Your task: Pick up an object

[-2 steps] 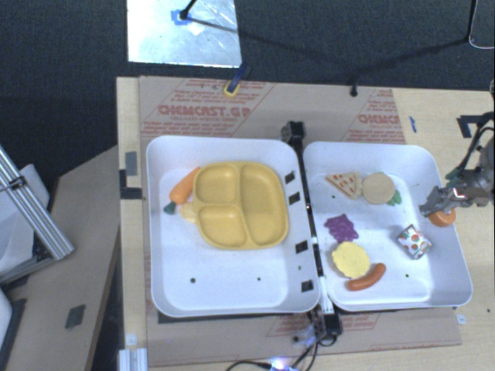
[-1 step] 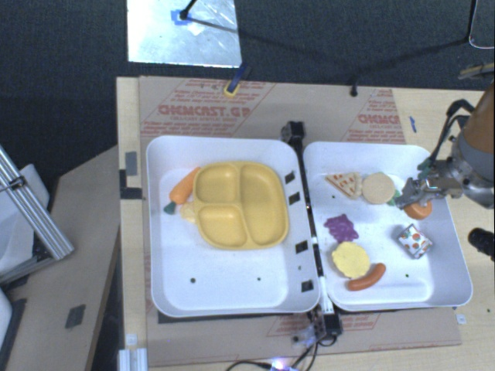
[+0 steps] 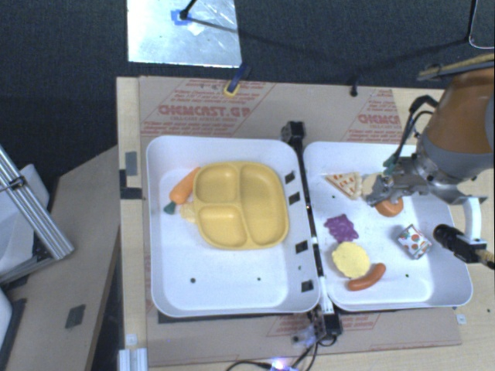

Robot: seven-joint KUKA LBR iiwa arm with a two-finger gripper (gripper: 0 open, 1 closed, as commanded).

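You've got open floor in the right bin (image 3: 445,284) top middle, but toys crowd the centre, and the yellow tray (image 3: 236,205) hogs the left bin (image 3: 166,284).

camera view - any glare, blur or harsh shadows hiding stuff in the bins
In the camera view, light is soft and even; the white bins look bright but not blown out. Glare sits on the foil sheet beyond the bench. The gripper and small toys look slightly soft, with faint shadows beneath.

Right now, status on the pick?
Gripper low in right bin, over orange piece. Grasp unconfirmed. Pizza slice close beside it.
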